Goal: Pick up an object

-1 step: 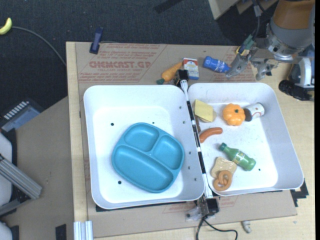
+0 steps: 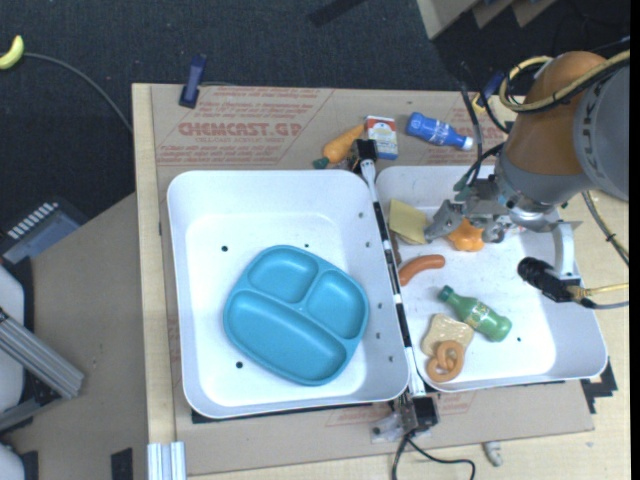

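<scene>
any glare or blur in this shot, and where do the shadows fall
Camera view: even, soft light, no strong glare on the white bins; the blue tray casts a faint shadow on the bin floor; the green bottle is sharp enough; the pincer and orange item look slightly soft.

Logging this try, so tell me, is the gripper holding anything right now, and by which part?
Cannot be told. The gripper is down over a small orange object in the right bin, touching or just above it.

A divided tray (image 2: 296,314) lies in the left bin (image 2: 190,268); a bottle (image 2: 476,313) in the right bin (image 2: 575,343).
</scene>
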Available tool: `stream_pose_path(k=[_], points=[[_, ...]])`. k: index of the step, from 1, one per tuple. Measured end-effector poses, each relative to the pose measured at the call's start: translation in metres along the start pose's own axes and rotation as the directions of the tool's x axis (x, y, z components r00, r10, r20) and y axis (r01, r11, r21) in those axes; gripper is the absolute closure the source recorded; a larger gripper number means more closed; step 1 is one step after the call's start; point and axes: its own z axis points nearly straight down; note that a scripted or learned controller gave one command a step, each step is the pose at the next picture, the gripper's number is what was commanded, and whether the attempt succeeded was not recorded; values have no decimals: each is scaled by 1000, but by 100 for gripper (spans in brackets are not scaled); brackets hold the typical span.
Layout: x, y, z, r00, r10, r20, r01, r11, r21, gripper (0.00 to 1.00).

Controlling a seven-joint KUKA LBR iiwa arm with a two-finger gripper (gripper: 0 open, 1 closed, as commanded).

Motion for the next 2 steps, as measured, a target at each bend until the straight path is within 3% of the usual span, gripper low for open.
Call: stream_pose_path(k=[1, 2], points=[[-7, -99, 54, 1000, 0, 0, 0, 1000, -3, 0], [-7, -98, 44, 1000, 1, 1, -1, 1000, -5, 100]])
